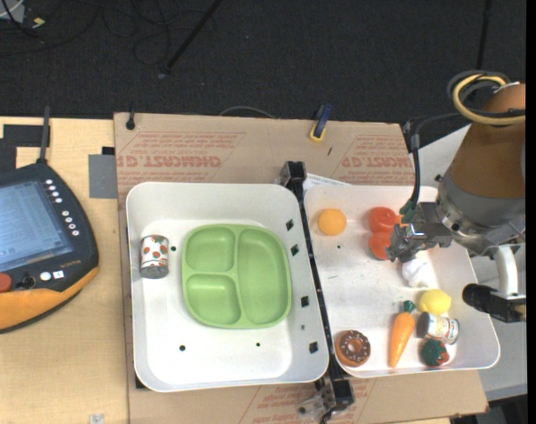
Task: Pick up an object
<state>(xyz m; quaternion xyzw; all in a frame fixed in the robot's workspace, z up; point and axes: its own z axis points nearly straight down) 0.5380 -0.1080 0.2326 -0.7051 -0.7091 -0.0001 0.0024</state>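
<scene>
The tool (407, 241) is lowered at right of frame beside a red rounded plastic object (381, 229) in the right white bin (360, 290); its grip state cannot be told; a descent and closure are judged next

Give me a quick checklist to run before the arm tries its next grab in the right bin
1. Claw is over the right bin: ok.
2. Something is held in the claw: cannot tell; the wrist hides the view.
3. Nearest target is reachable: ok, the red object lies right beside the claw.
4. Space around the target: not ok, a white object sits close below the claw and may get bumped.
5. Other candidates lie apart: ok for the orange ball and the donut; the carrot crowds its neighbours.
6. Left bin stays out of the way: ok, the green plate and small can are across the divider.
</scene>
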